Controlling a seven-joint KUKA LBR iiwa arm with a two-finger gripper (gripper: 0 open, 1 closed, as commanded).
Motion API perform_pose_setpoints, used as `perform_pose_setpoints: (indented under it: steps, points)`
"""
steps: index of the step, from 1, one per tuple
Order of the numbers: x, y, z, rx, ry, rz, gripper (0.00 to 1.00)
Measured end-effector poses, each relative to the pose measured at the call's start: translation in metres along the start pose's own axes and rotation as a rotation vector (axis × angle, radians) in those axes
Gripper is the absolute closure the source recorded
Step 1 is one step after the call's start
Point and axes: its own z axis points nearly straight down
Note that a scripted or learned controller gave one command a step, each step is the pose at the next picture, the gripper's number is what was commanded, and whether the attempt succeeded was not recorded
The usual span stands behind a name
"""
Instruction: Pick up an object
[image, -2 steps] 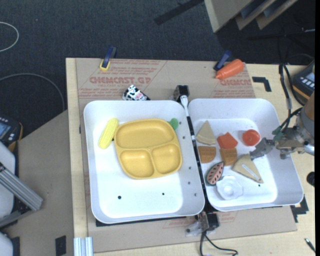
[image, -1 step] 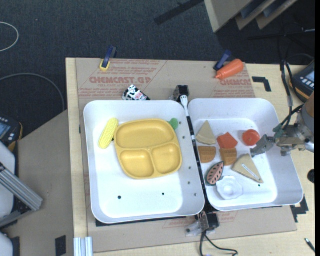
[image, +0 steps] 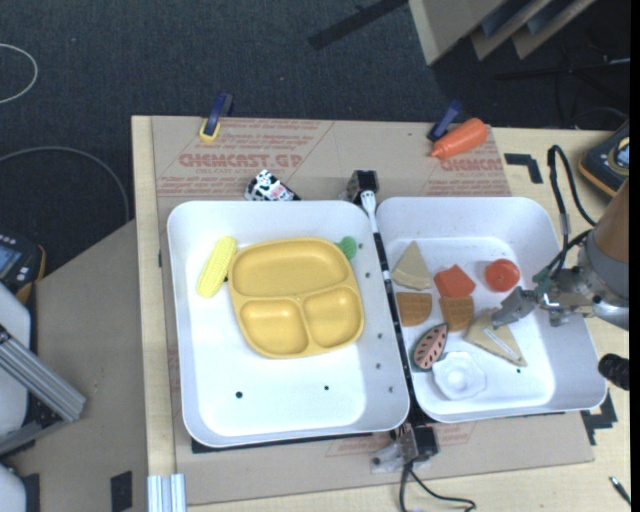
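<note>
The right bin (image: 570, 350) holds several toy foods: a tan wedge (image: 410, 268), an orange-red block (image: 454, 281), a red ball (image: 502, 273), two brown squares (image: 413, 306) (image: 458, 313), a seeded red slice (image: 430, 346), a white round piece (image: 457, 378) and a pale cheese-like wedge (image: 497, 343). My gripper (image: 520, 303) reaches in from the right and hangs low over the bin. Its tip is just above the upper corner of the pale wedge and below the red ball. Nothing is visibly held.
The left bin (image: 200, 390) carries a yellow divided plate (image: 295, 297), a corn cob (image: 215, 266) and a small green piece (image: 347, 246). Outside the bins lie an orange carrot (image: 460, 138), a black-and-white toy (image: 268, 187) and a clamp (image: 212, 120). Cables (image: 558, 185) run by the right rim.
</note>
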Motion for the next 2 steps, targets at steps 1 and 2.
perform_pose_setpoints:
  steps: [1,2]
  points:
    - [0.001,0.001,0.043,-0.001,0.0,-0.001,0.0]
    - [0.002,0.001,0.096,-0.001,0.0,-0.001,0.0]
